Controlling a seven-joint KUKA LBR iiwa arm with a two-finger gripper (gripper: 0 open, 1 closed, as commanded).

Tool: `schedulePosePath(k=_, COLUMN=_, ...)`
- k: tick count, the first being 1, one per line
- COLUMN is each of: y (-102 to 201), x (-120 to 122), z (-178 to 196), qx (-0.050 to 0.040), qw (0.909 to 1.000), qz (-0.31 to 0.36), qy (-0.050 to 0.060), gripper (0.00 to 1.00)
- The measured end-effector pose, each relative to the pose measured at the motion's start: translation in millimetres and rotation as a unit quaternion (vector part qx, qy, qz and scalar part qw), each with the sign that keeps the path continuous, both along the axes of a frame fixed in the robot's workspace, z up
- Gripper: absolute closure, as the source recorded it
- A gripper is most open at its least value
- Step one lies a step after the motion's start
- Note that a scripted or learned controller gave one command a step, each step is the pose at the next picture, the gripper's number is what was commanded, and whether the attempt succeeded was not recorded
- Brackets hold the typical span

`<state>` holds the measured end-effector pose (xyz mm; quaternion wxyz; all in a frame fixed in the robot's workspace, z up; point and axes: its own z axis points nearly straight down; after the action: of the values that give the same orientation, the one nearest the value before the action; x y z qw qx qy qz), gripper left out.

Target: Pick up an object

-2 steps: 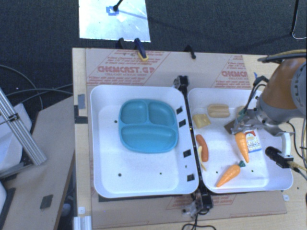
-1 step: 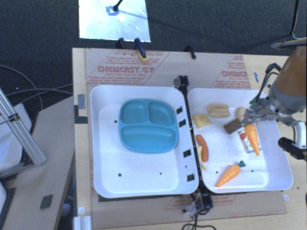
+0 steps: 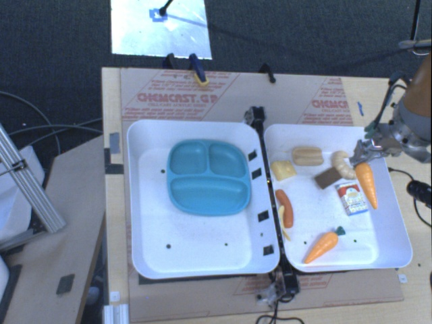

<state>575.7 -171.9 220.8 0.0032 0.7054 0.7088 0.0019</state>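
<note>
The right bin (image 3: 391, 248) holds several toy foods. A bread roll (image 3: 307, 155) and a yellow wedge (image 3: 283, 171) lie at its upper left. A brown block (image 3: 327, 178) and a pale white piece (image 3: 341, 162) sit near the middle. An orange carrot (image 3: 366, 184) points down the right side, above a red-and-white carton (image 3: 352, 199). A red sausage (image 3: 285, 208) lies by the divider, and a second carrot (image 3: 322, 245) sits near the front. My gripper (image 3: 362, 152) hangs at the bin's upper right, just above the first carrot's top and beside the white piece.
The left bin (image 3: 155, 248) bears a blue divided plate (image 3: 206, 179). Black clips (image 3: 260, 174) line the seam between the bins. A shiny metal sheet (image 3: 158, 19) lies beyond the bench, and cables (image 3: 415, 187) trail at the right edge.
</note>
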Motion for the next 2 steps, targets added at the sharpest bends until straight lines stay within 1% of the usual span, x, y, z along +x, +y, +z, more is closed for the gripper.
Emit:
schedulePosePath(k=1, y=57, x=7, z=12, qx=0.0018, qw=1.0, qz=0.003, qy=0.002, gripper=1.0)
schedulePosePath(k=2, y=105, x=11, z=-3, qx=0.0018, qw=1.0, qz=0.003, qy=0.003, gripper=1.0)
